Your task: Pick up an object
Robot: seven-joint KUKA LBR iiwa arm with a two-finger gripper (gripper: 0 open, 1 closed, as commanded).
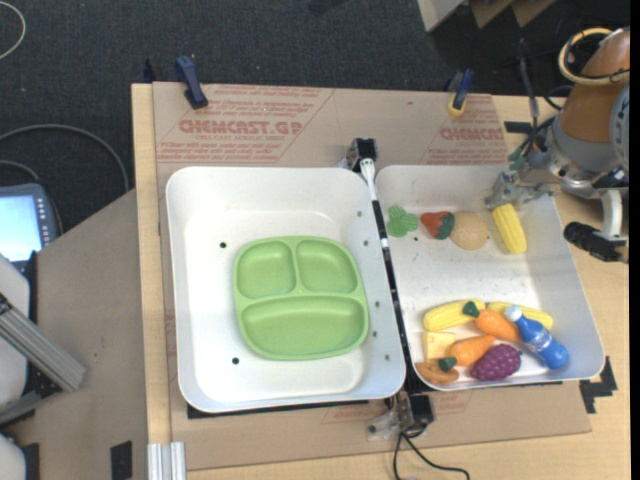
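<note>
My gripper [517, 194] hangs over the far right part of the right bin [575, 278], on the grey arm that comes in from the right. Just below it sits a yellow corn cob [510, 230], its upper end right under the gripper; whether they touch I cannot tell. To the cob's left lie a beige round piece [468, 233], a red piece [437, 225] and a green leafy piece [402, 221] in a row.
A pile fills the right bin's near corner: yellow corn [450, 316], carrots [492, 322], a blue bottle [541, 341], purple grapes [496, 362]. The left bin [185, 268] holds a green divided plate [298, 298]. A black clamp [363, 154] sits between the bins.
</note>
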